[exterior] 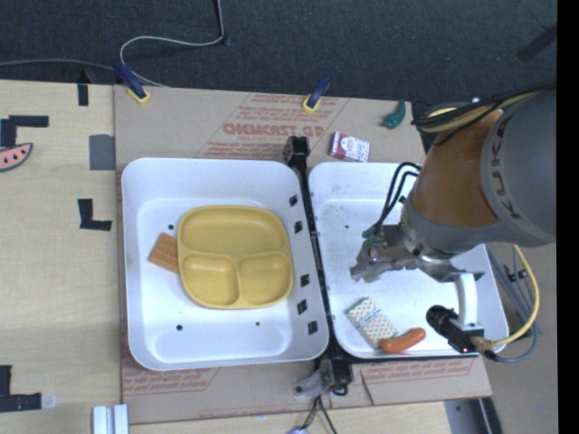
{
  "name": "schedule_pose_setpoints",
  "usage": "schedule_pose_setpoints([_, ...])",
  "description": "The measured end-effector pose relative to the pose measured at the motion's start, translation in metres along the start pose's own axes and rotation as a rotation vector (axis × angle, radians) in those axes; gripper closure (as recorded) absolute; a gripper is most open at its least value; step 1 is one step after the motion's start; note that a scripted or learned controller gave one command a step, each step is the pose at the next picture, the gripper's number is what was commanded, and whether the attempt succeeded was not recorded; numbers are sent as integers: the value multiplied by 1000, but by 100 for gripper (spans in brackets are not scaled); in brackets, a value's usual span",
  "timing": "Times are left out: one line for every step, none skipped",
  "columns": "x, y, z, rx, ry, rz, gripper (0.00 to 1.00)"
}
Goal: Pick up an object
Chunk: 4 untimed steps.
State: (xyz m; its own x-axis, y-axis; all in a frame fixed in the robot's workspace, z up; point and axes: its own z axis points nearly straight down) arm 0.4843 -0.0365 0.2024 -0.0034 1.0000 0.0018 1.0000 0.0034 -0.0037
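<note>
Camera view: cardboard sheet (253, 129) beneath the right bin (348, 204), gripper (372, 264) above it, closure unclear.

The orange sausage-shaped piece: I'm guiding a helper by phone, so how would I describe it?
Take the white bin on the view's right, under the arm. Along its bottom wall lies the orange sausage-shaped piece, beside a pale patterned packet. It alone is orange and rounded; the packet is flat and squarish.

Two bins (217, 337), one yellow tray (237, 254), one brown block (164, 253), one packet (369, 319), perhaps a sausage (403, 340).
</note>
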Motion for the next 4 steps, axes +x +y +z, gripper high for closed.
schedule_pose_setpoints([0, 0, -9, 1, 1, 0, 100])
schedule_pose_setpoints([46, 76, 19, -1, -2, 1, 100])
schedule_pose_setpoints([46, 76, 9, 1, -2, 1, 100])
schedule_pose_setpoints([46, 76, 0, 2, -3, 0, 100])
